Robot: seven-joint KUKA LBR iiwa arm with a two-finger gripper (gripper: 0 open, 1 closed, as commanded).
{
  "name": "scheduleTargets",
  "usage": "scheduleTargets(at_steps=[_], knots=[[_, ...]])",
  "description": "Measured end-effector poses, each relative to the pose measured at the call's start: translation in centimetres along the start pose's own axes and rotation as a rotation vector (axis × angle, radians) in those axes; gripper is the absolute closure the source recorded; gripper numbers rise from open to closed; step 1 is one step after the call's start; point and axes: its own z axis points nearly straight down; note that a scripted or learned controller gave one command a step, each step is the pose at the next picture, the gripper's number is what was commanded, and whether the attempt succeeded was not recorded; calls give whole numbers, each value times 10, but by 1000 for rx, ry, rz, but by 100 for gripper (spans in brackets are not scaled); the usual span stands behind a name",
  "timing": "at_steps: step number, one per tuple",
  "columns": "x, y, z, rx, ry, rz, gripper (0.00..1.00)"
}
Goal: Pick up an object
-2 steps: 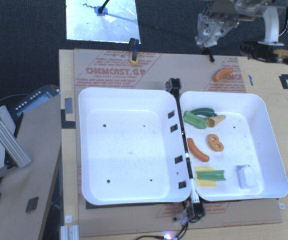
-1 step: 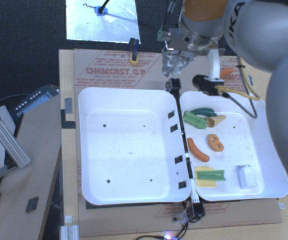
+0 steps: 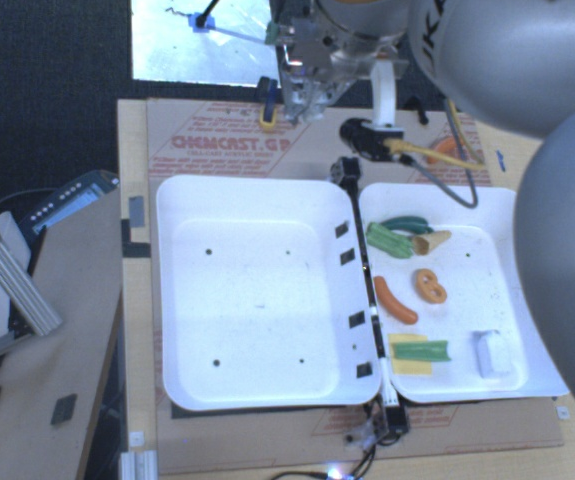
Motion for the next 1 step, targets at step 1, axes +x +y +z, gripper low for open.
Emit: scheduleTargets(at_steps=[1], knots=[[74, 0, -50, -1, 2, -1, 100]])
